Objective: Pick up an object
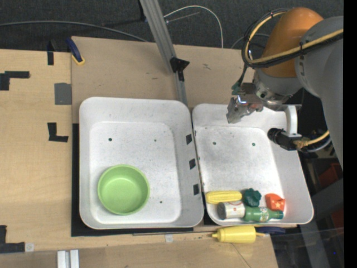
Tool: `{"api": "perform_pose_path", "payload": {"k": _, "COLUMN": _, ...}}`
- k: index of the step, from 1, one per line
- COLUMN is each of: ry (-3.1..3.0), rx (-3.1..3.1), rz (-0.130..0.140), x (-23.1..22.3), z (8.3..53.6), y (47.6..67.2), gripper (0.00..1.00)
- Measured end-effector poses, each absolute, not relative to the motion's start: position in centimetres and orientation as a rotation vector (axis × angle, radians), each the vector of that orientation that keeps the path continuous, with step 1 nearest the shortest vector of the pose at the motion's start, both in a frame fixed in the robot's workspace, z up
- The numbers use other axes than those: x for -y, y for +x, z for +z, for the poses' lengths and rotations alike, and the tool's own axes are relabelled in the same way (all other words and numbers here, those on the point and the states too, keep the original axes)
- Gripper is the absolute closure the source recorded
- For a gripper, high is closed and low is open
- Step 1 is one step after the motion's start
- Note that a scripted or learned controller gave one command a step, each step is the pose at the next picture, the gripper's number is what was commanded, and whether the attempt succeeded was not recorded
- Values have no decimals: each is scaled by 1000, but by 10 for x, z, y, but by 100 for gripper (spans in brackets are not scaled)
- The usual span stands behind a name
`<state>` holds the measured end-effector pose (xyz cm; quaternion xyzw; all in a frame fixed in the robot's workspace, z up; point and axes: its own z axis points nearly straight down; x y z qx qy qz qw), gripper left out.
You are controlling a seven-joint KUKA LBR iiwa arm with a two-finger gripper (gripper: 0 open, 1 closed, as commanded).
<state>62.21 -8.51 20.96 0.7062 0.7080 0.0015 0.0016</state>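
Gripper (236, 114) above right bin (290, 166)

I observed a light wooden desk (128, 77) beneath the setup, its surface marked with several black tape pieces (54, 132) and one grey patch (63, 93) toward the left. A blue and yellow clamp (76, 51) sat at the desk's far edge. Beyond it, the floor was dark carpet (72, 7), crossed by thin cables (192, 15). A grey metal pole (158, 24) slanted down to the desk. Lighting was even, with no harsh shadows.
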Motion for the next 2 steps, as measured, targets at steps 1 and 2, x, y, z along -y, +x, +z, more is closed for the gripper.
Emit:
{"api": "perform_pose_path", "payload": {"k": 1, "ry": 2218, "rx": -2221, "rz": 3, "x": 89, "z": 253, "y": 622, "gripper": 100}}
{"api": "perform_pose_path", "payload": {"k": 2, "ry": 2216, "rx": -2229, "rz": 0, "x": 33, "z": 244, "y": 637, "gripper": 100}}
